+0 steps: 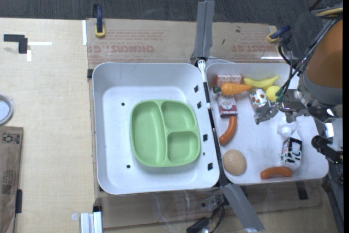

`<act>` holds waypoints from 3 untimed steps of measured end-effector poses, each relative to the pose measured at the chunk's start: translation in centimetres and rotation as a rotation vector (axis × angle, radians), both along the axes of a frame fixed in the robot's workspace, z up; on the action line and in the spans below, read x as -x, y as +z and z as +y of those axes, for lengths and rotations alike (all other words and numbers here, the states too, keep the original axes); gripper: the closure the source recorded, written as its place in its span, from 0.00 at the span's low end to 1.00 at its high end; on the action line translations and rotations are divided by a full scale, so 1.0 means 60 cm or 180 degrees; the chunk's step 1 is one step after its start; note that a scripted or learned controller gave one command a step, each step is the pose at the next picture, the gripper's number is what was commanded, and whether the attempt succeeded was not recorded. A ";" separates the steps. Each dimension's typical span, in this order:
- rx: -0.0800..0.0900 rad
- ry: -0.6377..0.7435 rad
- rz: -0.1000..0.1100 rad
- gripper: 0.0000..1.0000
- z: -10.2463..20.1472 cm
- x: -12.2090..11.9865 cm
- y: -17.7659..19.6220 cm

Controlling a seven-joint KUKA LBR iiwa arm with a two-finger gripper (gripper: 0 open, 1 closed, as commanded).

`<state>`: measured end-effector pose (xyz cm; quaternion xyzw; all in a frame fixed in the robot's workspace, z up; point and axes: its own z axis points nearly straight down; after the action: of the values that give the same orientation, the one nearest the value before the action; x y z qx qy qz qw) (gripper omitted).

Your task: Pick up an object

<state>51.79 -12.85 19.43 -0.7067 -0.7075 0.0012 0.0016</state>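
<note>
Grey metal fingers of the gripper (267, 112) hang low over the right bin (256, 144), close beside a small can (258, 98) and a lemon (272, 94); from where I stand I cannot tell how the gripper is set, nor that it holds anything. Things to pick lie scattered around it, likely tipped in loose: a banana (262, 82), a carrot (235, 88), a sausage (228, 130), a brown egg-shaped ball (234, 162). Over in the left bin (109, 128) sits a green divided plate (165, 132).
</note>
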 end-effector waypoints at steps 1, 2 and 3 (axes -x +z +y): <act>0.0005 0.0058 -0.0012 0.00 -0.029 -0.134 -0.171; 0.0001 -0.0451 0.0022 0.00 -0.066 -0.231 -0.175; 0.0004 0.0041 -0.0010 0.00 -0.079 -0.170 -0.170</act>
<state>62.01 -17.60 9.21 -0.7021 -0.7121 0.0005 0.0001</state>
